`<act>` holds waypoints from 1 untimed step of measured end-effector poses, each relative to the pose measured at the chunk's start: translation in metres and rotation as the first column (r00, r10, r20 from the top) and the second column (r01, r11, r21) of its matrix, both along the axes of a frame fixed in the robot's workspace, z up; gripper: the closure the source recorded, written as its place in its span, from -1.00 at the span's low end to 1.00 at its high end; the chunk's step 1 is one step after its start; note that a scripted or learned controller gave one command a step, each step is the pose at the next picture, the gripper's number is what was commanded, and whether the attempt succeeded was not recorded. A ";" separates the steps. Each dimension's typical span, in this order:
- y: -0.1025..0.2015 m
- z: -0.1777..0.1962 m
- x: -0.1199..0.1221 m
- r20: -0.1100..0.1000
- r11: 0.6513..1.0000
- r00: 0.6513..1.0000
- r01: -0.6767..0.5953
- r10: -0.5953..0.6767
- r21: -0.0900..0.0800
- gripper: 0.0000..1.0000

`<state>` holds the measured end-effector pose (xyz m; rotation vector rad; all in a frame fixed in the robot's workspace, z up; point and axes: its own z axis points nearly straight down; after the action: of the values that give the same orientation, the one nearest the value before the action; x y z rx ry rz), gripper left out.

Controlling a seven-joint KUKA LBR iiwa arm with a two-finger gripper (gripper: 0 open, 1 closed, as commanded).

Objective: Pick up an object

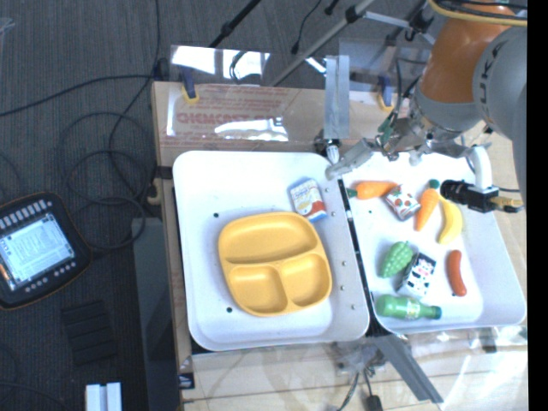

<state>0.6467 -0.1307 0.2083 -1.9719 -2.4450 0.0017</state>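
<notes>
My gripper hangs over the back end of the divider between the two bins, reaching left from the orange-banded wrist. Nothing shows between its tips. Just below it in the left bin lies a small blue, white and red carton, beside a yellow divided plate. The right bin holds an orange carrot close under the gripper, a small red and white box, a second carrot, a banana, a green vegetable, a black and white carton, a red sausage and a green bottle.
A cardboard sheet with plastic film lies behind the left bin. An upright grey post stands at the back between the bins. A handheld control pendant rests on the floor at the left.
</notes>
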 end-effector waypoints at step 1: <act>-0.012 -0.035 -0.080 -0.001 0.992 0.992 -0.126 0.126 0.001 1.00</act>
<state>0.5668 -0.1423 0.1730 -1.8129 -2.5640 0.0017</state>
